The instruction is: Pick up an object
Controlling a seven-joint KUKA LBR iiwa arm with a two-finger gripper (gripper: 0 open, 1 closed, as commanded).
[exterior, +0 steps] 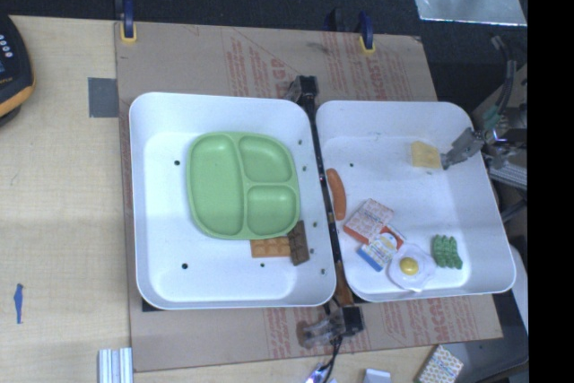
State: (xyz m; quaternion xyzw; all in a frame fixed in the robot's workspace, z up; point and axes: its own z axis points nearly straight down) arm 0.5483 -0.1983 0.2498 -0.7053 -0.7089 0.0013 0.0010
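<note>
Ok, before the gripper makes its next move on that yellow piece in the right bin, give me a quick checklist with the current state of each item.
1. Gripper at the target: ok, its tip sits at the right edge of the yellow piece in the right bin.
2. Finger opening: cannot tell, too small and blurred.
3. Piece actually between the fingers: cannot tell.
4. Space around the yellow piece: ok, the sausage, the fried egg and the green toy lie well apart from it.
5. Room at the bin wall: not ok, the gripper works close to the right rim.
6. Left bin: ok, the green plate lies far from the move.
</note>
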